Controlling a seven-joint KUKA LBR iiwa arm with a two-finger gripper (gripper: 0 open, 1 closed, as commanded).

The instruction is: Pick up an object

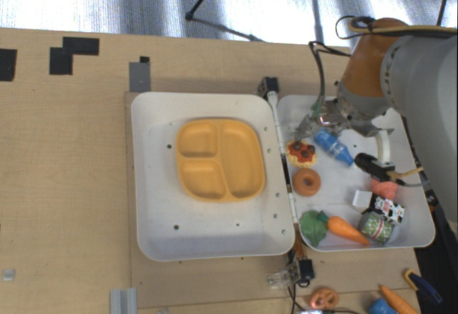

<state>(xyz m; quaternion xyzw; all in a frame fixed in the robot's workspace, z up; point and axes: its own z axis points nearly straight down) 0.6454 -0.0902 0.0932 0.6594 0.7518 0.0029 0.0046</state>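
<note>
Saw the tool (320,119) low in the far part of the right bin (336,194), at the end of the grey arm (418,73) reaching in from the right. Could not tell whether spread wide or pinched narrow: too dark and cluttered there to read. Saw nothing plainly held.

Took the likeliest target to be the blue bottle (335,146), lying on its side at a slant just beside the tool, on the bin floor near the small tart (302,152). Noted the doughnut (307,182) a little nearer the camera, and the carrot (342,228) and green can (376,227) well apart from it along the near wall.

Judged the bottle a light, hollow plastic toy: stiff enough not to crush, but smooth, round and prone to roll or squirt out under a pinch. Thought it best gripped across the middle of the body, square to its long axis, not at the narrow cap end. Expected a glancing touch to spin it toward the tart.

Saw the left bin (157,162) on the worktop (64,162) carrying a yellow divided plate (218,159), well away from all this.
</note>
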